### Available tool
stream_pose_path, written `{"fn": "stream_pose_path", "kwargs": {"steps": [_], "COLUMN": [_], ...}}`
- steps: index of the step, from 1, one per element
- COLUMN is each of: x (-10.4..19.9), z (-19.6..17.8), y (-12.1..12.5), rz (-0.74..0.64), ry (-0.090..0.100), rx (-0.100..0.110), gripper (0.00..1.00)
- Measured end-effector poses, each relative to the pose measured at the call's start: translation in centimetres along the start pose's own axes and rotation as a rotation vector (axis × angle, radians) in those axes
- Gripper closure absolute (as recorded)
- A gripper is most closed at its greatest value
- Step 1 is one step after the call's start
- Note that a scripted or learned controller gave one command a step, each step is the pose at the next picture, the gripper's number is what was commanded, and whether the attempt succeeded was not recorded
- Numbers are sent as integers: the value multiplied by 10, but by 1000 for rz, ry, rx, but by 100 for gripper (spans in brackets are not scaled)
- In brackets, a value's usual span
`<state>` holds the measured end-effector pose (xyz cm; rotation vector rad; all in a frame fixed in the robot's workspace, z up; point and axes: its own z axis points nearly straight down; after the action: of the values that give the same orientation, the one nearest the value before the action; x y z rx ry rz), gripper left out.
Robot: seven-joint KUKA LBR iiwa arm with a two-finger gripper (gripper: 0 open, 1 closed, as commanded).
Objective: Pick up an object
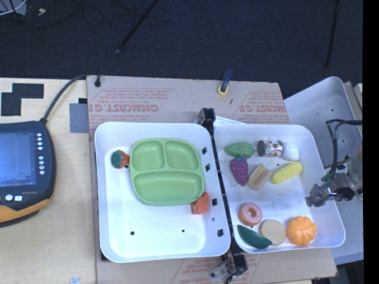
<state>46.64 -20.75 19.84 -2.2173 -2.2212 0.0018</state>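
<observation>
Toy foods [260, 176] scattered, right bin [323, 158], perhaps plastic

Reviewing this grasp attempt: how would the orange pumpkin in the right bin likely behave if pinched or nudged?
The pumpkin looks rounded and glossy, so it may slip from a pinch. Being squat, it would probably slide rather than roll. It sits near the bin's corner wall, which could crowd the end effector.

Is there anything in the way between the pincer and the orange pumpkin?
No, nothing visible. The pincer sits at the right bin's right edge, and only bare white floor lies between it and the pumpkin just below.
</observation>
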Motion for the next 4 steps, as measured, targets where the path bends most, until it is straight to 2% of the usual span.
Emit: {"fn": "stream_pose_path", "kwargs": {"steps": [1, 2, 3, 4], "x": [-1, 40, 89, 134], "z": [-27, -33, -17, -29], "y": [1, 26, 53, 73], "rz": [0, -3, -3, -3], "ry": [0, 2, 2, 1], "rx": [1, 4, 6, 4], "gripper": [100, 100, 100, 100]}}
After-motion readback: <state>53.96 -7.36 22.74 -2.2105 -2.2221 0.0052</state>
